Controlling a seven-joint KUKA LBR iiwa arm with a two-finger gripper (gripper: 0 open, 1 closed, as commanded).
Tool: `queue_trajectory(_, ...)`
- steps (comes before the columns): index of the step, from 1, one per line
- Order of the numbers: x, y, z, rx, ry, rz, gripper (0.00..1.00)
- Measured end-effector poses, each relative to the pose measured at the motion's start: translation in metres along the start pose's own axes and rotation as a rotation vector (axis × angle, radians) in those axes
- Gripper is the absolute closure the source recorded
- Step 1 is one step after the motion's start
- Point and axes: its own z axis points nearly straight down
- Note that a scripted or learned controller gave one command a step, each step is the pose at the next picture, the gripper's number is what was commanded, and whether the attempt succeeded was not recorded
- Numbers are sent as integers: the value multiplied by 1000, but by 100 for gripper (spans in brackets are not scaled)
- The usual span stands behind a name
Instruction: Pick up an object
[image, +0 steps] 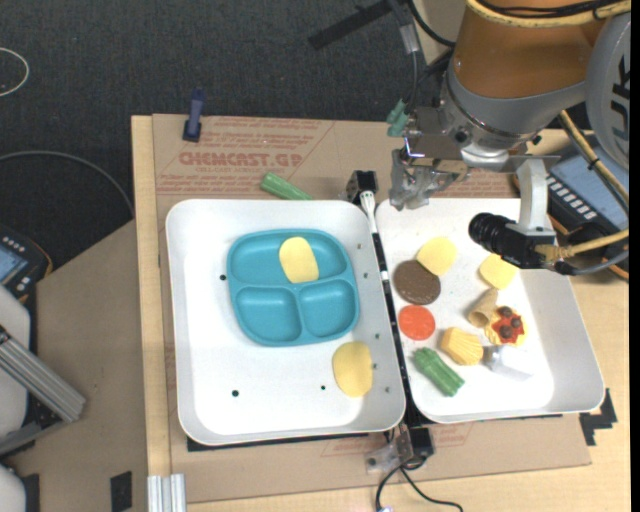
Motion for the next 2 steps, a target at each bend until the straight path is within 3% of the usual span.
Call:
queue_trajectory(1, -42, 10, 51, 11, 0, 4, 100)
queue_trajectory(2, -15, 41, 32, -2, 1, -4, 100)
